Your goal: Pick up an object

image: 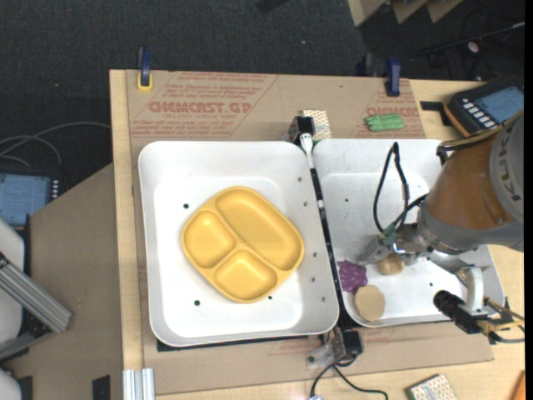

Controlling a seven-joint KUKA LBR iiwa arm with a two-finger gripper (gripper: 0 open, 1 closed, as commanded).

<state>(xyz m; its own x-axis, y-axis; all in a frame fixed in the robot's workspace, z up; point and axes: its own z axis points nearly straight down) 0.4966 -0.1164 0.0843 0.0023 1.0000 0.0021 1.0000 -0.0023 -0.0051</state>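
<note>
One tan object [390, 265] touching gripper [386, 252]; purple piece [351, 275] beside

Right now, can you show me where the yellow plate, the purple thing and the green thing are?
yellow plate [242, 242]: camera view, on the ridge where its three sections meet.
purple thing [351, 276]: camera view, on its middle.
green thing [384, 123]: camera view, on its middle, on the board behind the bins.

Arm cut off, end effector unclear

The arm [487, 190] runs off the right edge; beside the purple object [351, 275], the end effector [388, 252] is too blurred to read, covering a tan item [390, 265].
</note>
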